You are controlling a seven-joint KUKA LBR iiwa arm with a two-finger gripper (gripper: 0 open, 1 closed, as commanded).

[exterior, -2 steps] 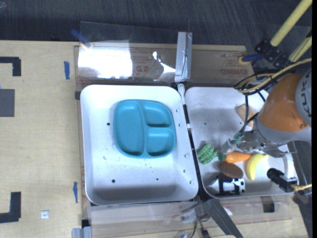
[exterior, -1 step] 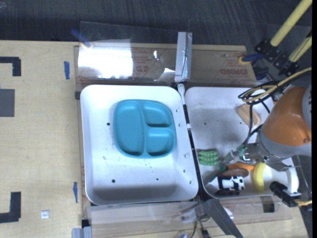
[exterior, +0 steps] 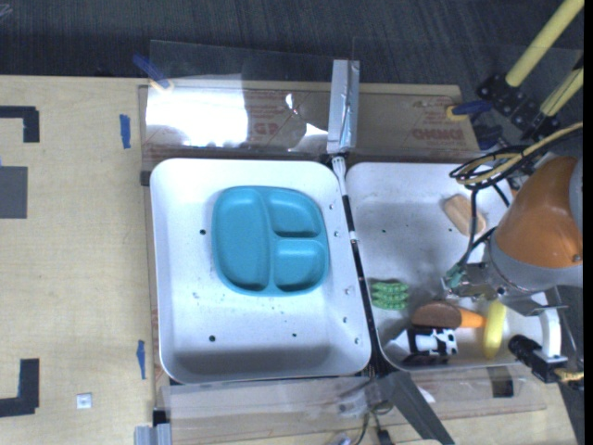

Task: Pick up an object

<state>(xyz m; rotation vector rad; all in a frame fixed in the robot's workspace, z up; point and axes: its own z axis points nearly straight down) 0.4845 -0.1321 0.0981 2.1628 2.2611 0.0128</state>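
The right bin (exterior: 398, 202) holds several small objects. A green ridged piece (exterior: 389, 293) lies near its left wall. Along the front lie a brown rounded piece (exterior: 435, 314), an orange carrot-like piece (exterior: 471, 320), a yellow banana-like piece (exterior: 494, 328) and a black-and-white toy (exterior: 432, 341). A tan oval piece (exterior: 458, 213) rests farther back. My gripper (exterior: 466, 282) hangs over the right part of this bin, just above the brown and orange pieces. The wrist with its orange band (exterior: 547, 216) covers the bin's right side.
The left bin (exterior: 185, 323) carries a blue divided plate (exterior: 271, 239). A clear plastic sheet and a metal divider (exterior: 342, 105) stand behind the bins. Cables and yellow rods (exterior: 547, 35) crowd the upper right.
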